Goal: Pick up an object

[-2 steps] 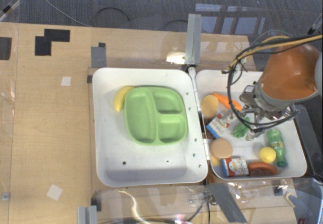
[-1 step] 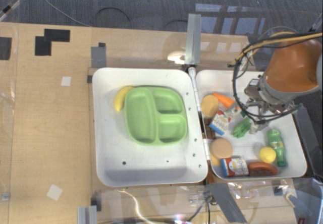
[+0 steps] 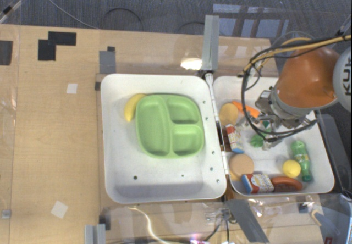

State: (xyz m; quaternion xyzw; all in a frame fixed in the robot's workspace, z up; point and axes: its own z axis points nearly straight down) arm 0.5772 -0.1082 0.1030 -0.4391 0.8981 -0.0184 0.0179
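Because the arm's orange band (image 3: pixel 305 78) and grey wrist cover the gripper (image 3: pixel 273 127) from above, I cannot tell its state, and what lies directly beneath it in the right bin (image 3: pixel 328 174) is hidden too. Around it show an orange ball (image 3: pixel 229 112), a small bottle (image 3: pixel 233 137), a green bottle (image 3: pixel 300 159), a lemon (image 3: pixel 291 168) and a sausage (image 3: pixel 286 184). In the left bin (image 3: pixel 118 171), a green tray (image 3: pixel 168 125) covers most of a banana (image 3: pixel 131 107).
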